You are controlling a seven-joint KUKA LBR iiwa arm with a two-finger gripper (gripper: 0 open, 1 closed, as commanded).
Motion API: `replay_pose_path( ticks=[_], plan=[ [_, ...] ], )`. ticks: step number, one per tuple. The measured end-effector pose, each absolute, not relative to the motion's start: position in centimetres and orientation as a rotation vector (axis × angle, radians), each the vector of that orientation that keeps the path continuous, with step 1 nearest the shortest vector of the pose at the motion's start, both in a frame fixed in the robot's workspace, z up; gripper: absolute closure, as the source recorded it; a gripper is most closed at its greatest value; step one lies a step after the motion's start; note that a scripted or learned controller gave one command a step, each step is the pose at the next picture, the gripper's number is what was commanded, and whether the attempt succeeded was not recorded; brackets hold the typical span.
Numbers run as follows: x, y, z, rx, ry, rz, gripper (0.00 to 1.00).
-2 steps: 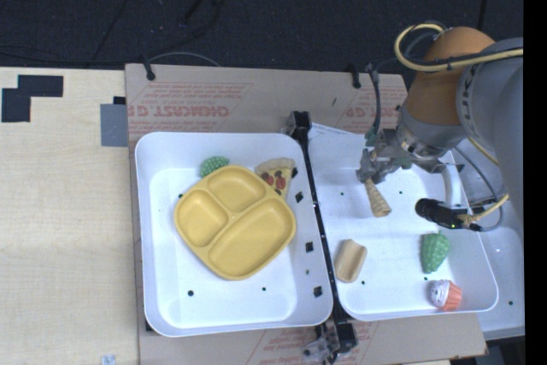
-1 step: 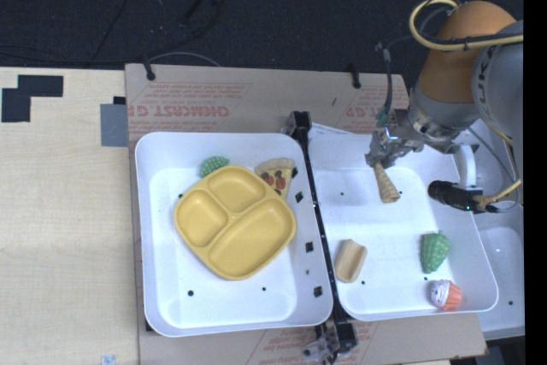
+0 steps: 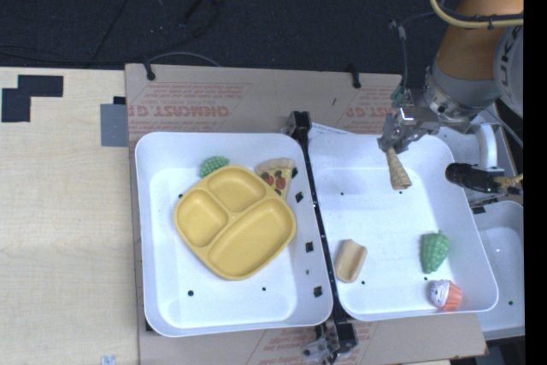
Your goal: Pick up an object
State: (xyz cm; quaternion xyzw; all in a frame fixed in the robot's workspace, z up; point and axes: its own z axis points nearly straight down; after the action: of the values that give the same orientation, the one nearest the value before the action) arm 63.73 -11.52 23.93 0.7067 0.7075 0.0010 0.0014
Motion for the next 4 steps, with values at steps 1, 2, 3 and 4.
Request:
replay_pose_path(
  ticks=[1, 2, 3, 4],
  plan=[
    [62.9, -7.3, 23.8, 2.220, 2.228, -0.003, 1.00],
    [63.1, -2.6, 23.3, 2.219, 2.229, -0.002, 1.00],
    [62.4, 2.9, 24.0, 2.219, 2.230, -0.003, 1.00],
    [61.3, 7.8, 24.2, 2.219, 2.230, -0.005, 1.00]
  ],
)
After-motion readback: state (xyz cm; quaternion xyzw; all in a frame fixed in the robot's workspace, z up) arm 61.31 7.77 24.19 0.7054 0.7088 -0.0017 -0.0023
